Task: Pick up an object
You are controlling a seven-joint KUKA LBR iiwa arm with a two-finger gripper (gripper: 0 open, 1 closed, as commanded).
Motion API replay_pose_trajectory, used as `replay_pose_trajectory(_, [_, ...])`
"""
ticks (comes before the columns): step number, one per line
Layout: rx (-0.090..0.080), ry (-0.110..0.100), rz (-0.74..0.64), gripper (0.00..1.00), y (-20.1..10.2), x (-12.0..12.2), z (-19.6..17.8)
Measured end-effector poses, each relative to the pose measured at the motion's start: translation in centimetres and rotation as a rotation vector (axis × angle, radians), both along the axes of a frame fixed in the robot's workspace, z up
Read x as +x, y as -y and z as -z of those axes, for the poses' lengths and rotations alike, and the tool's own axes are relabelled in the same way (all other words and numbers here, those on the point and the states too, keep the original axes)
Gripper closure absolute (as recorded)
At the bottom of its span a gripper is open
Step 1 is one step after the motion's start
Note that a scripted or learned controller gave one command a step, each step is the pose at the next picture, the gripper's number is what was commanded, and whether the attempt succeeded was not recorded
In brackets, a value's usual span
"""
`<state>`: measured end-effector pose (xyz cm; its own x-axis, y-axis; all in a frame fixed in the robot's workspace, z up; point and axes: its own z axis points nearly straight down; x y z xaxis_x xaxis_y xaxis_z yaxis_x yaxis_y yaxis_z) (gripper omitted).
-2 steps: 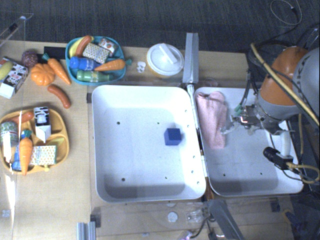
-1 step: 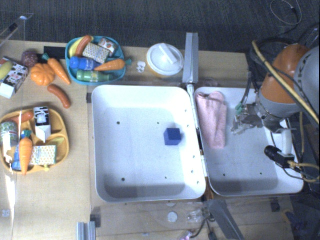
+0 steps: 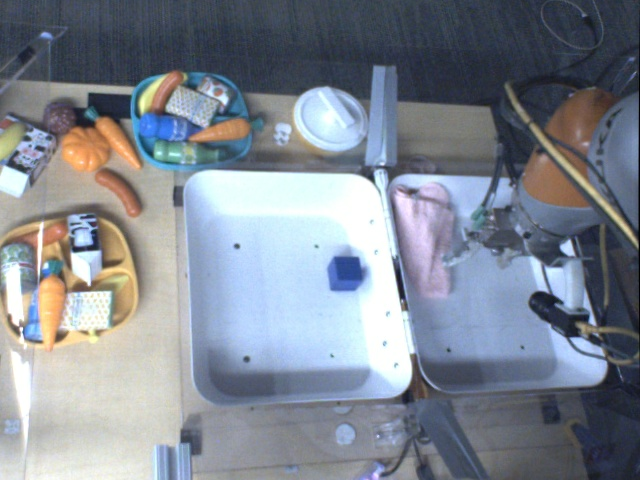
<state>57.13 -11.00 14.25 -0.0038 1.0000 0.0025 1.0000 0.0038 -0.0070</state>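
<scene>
Your nearest candidate is the pink cloth (image 3: 424,238), lying along the left wall of the right bin (image 3: 500,368), with the gripper (image 3: 462,251) just beside its right edge; I can't tell its state, and nothing looks lifted yet, so the pick seems still to do. A blue cube (image 3: 346,272) sits mid left bin (image 3: 260,368), and toy food crowds the wooden bench (image 3: 150,298) far left.
</scene>
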Motion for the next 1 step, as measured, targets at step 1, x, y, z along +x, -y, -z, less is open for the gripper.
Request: replay_pose_trajectory(1, [-0.004,0.018,-0.294,0.0,-0.92,3.11,5.15])
